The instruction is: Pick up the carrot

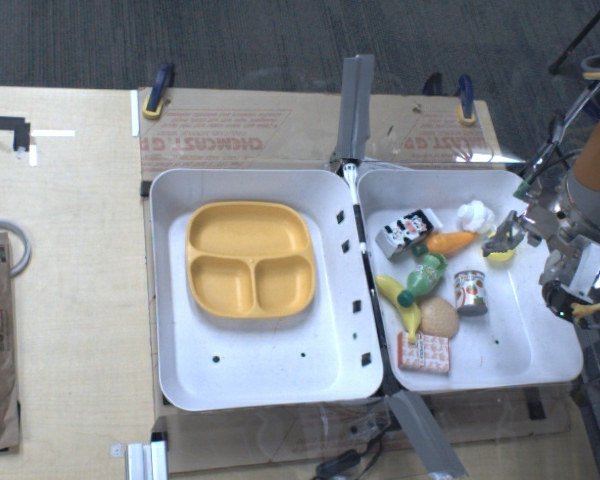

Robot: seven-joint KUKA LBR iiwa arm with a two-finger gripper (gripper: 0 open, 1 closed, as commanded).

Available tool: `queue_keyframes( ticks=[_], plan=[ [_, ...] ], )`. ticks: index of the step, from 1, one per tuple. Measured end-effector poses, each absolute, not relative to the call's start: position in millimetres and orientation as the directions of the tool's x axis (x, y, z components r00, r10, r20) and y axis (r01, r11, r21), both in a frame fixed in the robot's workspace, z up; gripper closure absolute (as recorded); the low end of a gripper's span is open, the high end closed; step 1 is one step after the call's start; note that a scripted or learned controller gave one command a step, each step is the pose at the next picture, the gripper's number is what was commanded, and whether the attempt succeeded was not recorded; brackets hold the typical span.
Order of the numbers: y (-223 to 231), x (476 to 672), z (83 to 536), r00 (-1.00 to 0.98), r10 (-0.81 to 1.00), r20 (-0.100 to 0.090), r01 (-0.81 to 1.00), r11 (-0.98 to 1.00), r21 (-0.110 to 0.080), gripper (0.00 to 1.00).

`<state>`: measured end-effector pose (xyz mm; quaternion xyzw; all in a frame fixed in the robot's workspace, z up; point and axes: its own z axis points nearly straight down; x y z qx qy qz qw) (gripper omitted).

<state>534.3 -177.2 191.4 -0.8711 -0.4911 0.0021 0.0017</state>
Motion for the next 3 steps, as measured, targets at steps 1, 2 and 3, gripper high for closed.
queue_keyframes(
  ticks=[1, 2, 3],
  plan=[
    [-151, 581.4, 153, 0.344, 0.939, -0.002, 0.939, -0.344, -0.004, 0.0],
    [-162, 639.9, 91, 0.139, 0.99, -0.002, 0.99, -0.139, -0.002, 0.0],
    [-164, 637.8, 99, 0.137, 0.991, -0.005, 0.99, -0.137, -0.013, 1.0]
  ],
)
